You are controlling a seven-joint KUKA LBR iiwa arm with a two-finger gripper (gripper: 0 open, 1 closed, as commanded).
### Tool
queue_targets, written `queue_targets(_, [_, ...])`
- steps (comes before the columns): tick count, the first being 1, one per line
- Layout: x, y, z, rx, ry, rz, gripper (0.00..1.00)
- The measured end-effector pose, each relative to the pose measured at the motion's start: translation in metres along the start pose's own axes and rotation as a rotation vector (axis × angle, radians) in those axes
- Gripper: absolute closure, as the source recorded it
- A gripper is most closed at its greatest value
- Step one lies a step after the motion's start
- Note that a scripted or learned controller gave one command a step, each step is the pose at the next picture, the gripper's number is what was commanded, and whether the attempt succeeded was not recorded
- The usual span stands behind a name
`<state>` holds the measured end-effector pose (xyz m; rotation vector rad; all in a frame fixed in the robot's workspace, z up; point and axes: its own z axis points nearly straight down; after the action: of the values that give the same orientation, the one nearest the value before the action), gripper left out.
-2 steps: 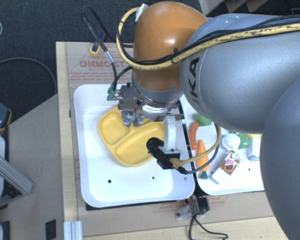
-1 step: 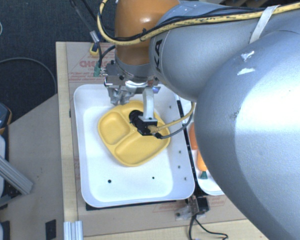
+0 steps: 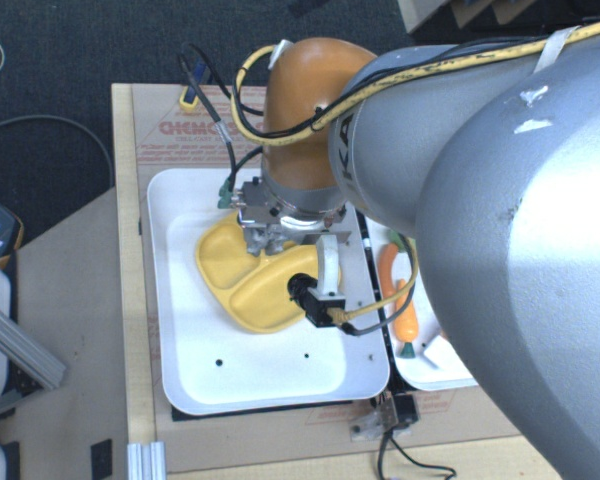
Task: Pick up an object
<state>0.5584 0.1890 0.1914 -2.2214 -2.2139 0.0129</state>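
Note:
A soft yellow object (image 3: pixel 242 278), folded into two rounded lobes, lies in the middle of the left white bin (image 3: pixel 195 368). My gripper (image 3: pixel 265 240) hangs straight down over the object's upper right part, low and touching or nearly touching it. The wrist and orange band hide the fingers from above. An orange carrot-shaped thing (image 3: pixel 392 273) with a green tip lies in the right bin, next to the divider between the bins.
The grey arm covers most of the right bin (image 3: pixel 435 368) and the upper right of the view. A white scrap (image 3: pixel 435 348) lies near the carrot-shaped thing. Bare bin floor lies in front of and to the left of the yellow object.

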Motion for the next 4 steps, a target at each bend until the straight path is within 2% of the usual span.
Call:
queue_targets(1, [0.037, 0.06, -0.006, -0.016, 0.004, -0.006, 1.0])
queue_targets(2, [0.016, 0.108, -0.013, -0.016, 0.002, -0.002, 1.0])
queue_targets(3, [0.005, 0.107, 0.073, 0.0, -0.001, -0.002, 1.0])
queue_targets(4, [0.039, 0.008, -0.005, -0.006, 0.006, -0.01, 1.0])
